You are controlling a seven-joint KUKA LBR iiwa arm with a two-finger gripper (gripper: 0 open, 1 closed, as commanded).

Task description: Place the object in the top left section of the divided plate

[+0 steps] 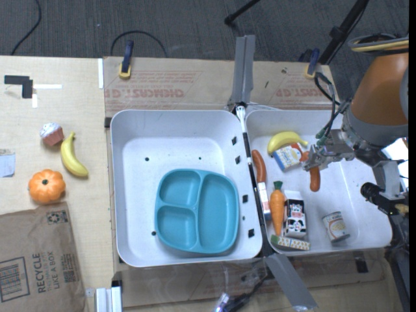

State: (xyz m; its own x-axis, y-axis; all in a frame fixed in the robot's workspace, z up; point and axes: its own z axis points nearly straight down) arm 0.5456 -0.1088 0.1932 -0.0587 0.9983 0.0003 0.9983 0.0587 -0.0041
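A teal divided plate (197, 211) lies in the left bin (130, 174), with two small sections on its left and one large section on its right. My gripper (315, 162) hangs over the right bin (364, 200), just right of a yellow banana (286, 138) and a small blue-and-orange carton (288, 156). Its fingers are shut on the upper end of a red-orange sausage (315, 179), which hangs down from them above the bin floor.
The right bin also holds a second sausage (259, 164) by the divider, a carrot (277, 203), a cow-print milk carton (296, 217), a can (335, 227) and a flat box (290, 242). On the bench at left lie a cupcake (51, 134), a banana (73, 156) and a small pumpkin (47, 186).
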